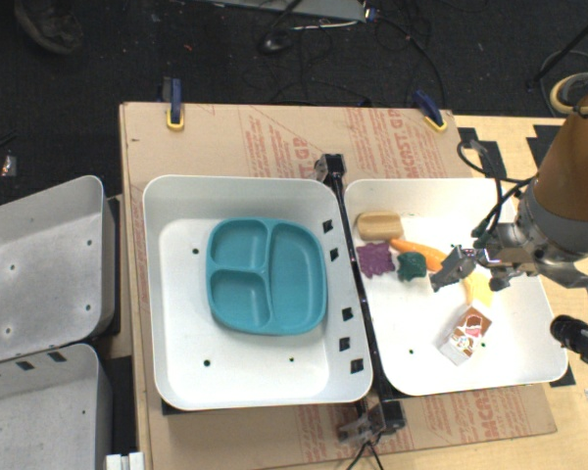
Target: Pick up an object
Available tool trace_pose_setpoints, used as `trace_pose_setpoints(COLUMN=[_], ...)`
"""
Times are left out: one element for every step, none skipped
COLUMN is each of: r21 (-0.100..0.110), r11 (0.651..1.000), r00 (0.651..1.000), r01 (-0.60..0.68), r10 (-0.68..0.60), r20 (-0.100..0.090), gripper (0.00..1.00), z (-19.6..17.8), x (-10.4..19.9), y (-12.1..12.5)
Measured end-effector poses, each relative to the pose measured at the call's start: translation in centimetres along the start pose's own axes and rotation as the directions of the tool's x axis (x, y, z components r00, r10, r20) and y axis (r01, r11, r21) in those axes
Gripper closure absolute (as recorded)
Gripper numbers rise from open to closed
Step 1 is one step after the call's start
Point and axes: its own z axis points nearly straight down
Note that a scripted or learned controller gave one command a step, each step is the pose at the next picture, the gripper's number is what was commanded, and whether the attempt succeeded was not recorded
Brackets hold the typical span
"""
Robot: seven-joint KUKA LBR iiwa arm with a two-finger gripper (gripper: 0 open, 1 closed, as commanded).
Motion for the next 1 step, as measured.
trace_pose_setpoints(r21=[-0.009], r11=[1.000], r00=[1.000], r01=[0.002], r10=[-0.002], r20=[0.001], gripper=[0.00], z=[-0.43], x=[0.01], y=[0.16])
